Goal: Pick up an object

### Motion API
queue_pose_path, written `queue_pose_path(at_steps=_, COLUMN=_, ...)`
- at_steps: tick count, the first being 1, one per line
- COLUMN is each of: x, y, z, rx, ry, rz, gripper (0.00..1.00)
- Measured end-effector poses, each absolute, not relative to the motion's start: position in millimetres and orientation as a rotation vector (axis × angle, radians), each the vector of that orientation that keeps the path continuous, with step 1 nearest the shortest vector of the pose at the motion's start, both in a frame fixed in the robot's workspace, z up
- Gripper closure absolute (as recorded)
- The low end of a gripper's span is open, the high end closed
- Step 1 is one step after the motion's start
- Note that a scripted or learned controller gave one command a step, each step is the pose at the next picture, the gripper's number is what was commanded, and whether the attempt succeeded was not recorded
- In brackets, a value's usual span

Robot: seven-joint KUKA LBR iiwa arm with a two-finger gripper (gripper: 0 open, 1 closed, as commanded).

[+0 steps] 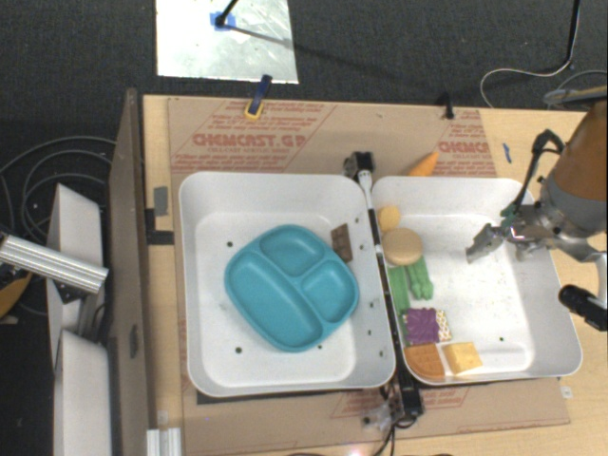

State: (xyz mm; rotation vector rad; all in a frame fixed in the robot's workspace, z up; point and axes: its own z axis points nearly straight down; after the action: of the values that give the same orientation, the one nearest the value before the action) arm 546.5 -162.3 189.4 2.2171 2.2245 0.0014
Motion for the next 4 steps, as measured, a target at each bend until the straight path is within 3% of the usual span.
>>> queue_pose_path(at_steps=1, x=522.9, y=-106, z=109, rx=2.219, ry=2.236, rz=-0.003, gripper=0.0)
queue_pose_path(at_steps=2, x=489.2, y=-98, z=84, rx=2.221, ry=2.221, rz=0.002, gripper=0.0)
queue_pose_path(at_steps=3, x=547.4, y=-163, z=86, rx=2.216, ry=2.214, rz=0.003, gripper=0.0)
queue_pose_path(at_steps=4, x=571.2, y=-91, z=85, rx=2.209, ry=2.232, rz=0.006, gripper=0.0)
